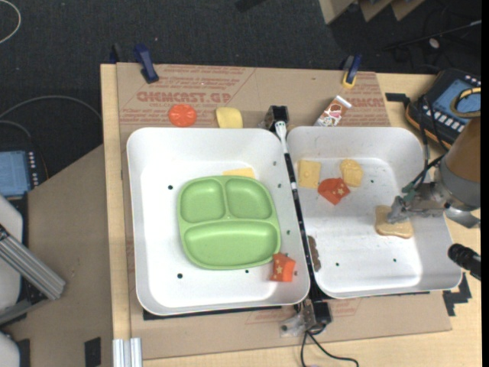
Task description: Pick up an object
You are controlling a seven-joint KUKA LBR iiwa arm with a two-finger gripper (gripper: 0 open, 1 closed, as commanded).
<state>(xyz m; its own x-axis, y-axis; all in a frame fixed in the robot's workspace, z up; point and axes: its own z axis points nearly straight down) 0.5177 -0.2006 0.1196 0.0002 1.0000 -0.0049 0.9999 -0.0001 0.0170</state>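
Gripper (400, 209) is hanging low in the right bin (367, 281), touching a tan biscuit (393, 227) near the right wall; whether it is gripping anything I cannot tell. Lifting appears not yet done.

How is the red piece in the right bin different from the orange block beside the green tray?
The red piece lies in the right bin, next to two yellow pieces; the orange block sits in the left bin, against the green tray at its lower right corner. The red piece is darker and irregular; the orange block is boxy. Both are small.
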